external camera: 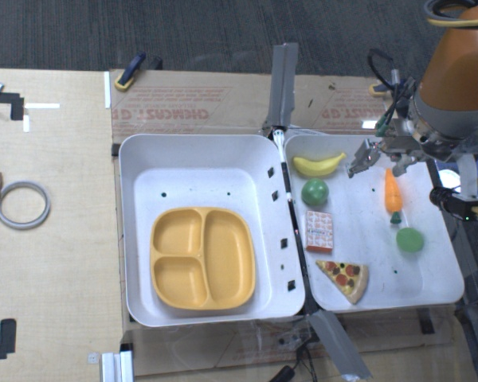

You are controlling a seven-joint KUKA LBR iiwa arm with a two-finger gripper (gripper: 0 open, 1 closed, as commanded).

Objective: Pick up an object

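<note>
The robot seems to be in the approach step: nothing is lifted yet, and the next move calls for choosing one object in the right bin [454, 281] and bringing the gripper down over it.

Nearest to the camera lies the pizza slice [344, 278], near the front rim of that bin. A little further are the small red-and-white box [319, 231] and the green ball [410, 240], well apart from each other. Then come the darker green round fruit [315, 191], the carrot [393, 195] and the banana [319, 164] at the back.

The gripper [376, 156] hangs at the far side, its fingers spread and pinching nothing. The carrot is just beside it on the near side (probably the easiest target), and the banana is near it, toward the left bin [131, 213], which holds a yellow divided plate [203, 257].
</note>
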